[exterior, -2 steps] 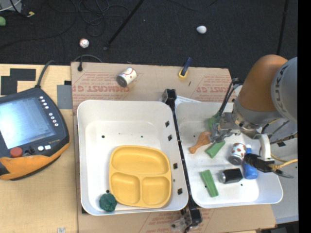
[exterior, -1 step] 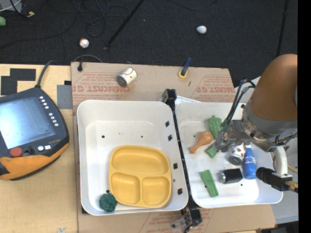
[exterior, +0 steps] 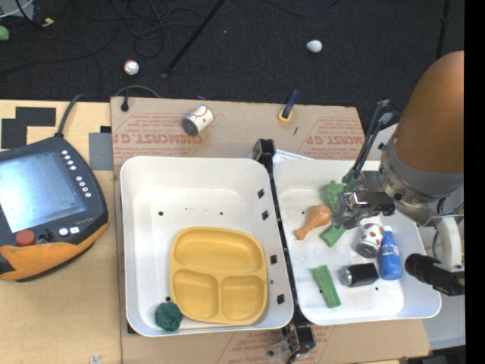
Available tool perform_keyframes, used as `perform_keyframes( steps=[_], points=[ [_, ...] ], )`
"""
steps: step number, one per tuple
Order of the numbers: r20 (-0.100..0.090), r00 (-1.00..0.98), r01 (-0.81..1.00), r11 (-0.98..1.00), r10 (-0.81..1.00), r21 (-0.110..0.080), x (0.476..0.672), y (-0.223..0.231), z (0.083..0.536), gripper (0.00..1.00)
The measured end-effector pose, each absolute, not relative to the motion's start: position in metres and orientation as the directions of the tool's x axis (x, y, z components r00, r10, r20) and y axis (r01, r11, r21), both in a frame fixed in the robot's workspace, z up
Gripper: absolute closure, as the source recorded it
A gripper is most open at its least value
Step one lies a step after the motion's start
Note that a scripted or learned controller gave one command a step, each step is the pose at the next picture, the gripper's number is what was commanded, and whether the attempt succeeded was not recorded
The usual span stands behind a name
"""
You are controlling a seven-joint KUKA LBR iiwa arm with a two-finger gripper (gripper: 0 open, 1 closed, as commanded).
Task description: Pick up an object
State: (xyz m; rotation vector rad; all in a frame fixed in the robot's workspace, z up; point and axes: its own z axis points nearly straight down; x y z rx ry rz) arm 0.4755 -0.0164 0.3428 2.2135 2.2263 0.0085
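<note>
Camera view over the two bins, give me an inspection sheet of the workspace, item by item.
Surface: left bin and right bin, white, side by side on brown cardboard.
Job's things: in the right bin, an orange drumstick-shaped toy, a green block, a black cylinder, a blue bottle, a small printed can.
Clutter: yellow divided tray and dark green lump in the left bin; small can on the cardboard behind.
Grippers: claw low in the right bin, over green pieces beside the drumstick; grasp cannot be told.
Cables: black cables on the dark floor behind the bench.
Surroundings: control pendant at left.
</note>
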Motion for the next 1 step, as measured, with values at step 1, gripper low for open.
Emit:
perform_keyframes(
  steps=[1],
  points=[
    [0.001,-0.005,1.0,0.005,1.0,0.003,0.4761,0.0475,0.3985,1.0]
  ],
)
